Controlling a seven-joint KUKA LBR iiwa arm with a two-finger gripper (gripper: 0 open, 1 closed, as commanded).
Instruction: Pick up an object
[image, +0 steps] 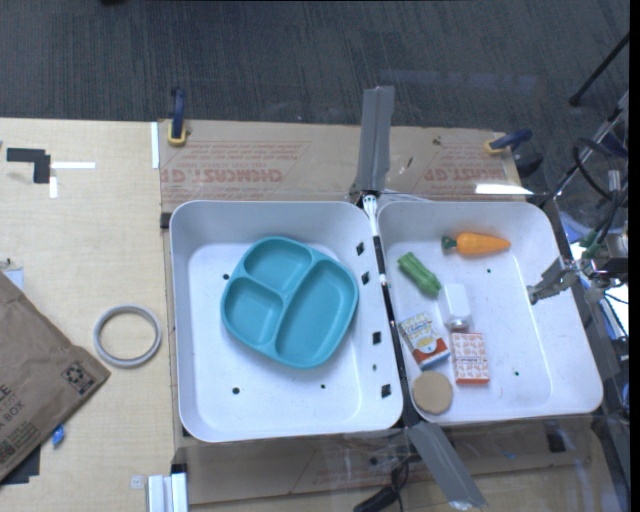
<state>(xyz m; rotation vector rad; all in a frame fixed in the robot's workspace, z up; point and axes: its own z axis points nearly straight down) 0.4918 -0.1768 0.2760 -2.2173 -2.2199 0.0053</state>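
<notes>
Hugging the right bin's (540, 222) left side, objects leave open floor rightward.

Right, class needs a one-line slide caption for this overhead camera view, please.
Left bin holds a blue divided plate; right bin holds a toy carrot, green piece and small cartons.

Tool (548, 288) at view's right edge, tips pointing left.
</notes>
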